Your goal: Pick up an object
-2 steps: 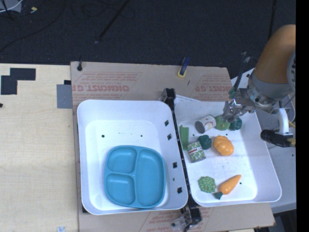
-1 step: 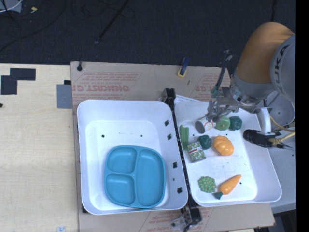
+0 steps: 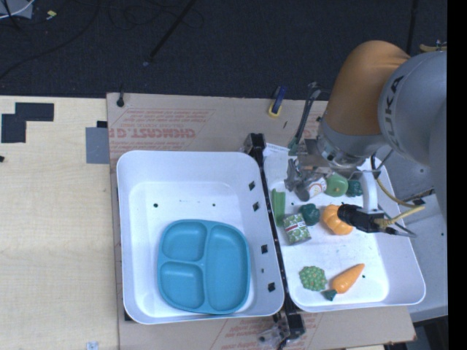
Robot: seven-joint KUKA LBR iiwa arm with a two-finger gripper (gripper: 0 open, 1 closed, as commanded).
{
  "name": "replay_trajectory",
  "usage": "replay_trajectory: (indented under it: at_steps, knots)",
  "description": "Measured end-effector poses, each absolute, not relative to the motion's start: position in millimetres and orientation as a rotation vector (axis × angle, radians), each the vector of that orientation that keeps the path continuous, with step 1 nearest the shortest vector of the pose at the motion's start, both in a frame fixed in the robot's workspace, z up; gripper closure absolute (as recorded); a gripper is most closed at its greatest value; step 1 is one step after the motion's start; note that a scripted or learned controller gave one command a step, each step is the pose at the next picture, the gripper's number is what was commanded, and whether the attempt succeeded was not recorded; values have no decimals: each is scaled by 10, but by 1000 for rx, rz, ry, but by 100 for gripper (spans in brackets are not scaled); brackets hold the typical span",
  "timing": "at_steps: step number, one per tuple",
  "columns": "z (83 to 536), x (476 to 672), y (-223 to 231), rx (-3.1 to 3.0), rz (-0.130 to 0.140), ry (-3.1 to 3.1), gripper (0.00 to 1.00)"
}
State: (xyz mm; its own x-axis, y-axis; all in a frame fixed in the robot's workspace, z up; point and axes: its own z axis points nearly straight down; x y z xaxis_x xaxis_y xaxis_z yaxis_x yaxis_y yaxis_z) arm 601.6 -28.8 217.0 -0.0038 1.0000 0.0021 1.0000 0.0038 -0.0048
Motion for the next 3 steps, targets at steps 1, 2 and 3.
replay_trajectory:
  at_steps: [1, 2, 3]
  knots:
    - [2267, 5848, 107, -2214, 3, -2222, 100]
    - [2167, 5784, 376, -2217, 4, -2221, 100]
    - [2350, 5779, 431, -2218, 1, -2223, 100]
